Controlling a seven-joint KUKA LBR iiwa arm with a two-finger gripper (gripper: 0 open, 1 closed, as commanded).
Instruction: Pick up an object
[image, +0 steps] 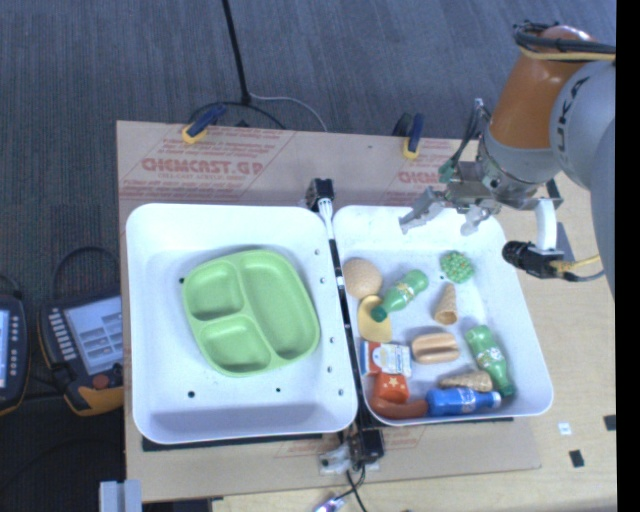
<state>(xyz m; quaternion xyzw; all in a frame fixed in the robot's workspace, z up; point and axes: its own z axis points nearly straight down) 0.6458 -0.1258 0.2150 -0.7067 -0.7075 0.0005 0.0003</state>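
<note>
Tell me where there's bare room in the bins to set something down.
The left bin has bare floor all around the green divided plate, widest along its near edge. In the right bin, only the far strip under the tool is bare; toy food crowds the rest.

Lime-green divided plate (250, 312) in a white bin (150, 400); blue bottle (462, 402), green bottle (490, 357), orange-banded grey arm (545, 90).

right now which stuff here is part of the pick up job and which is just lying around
For the job:
gripper, above the right bin
toy food in that bin: green bottle, blue bottle, hot dog, green ball

Lying about:
green divided plate in the left bin
clamps
handheld controller
</note>
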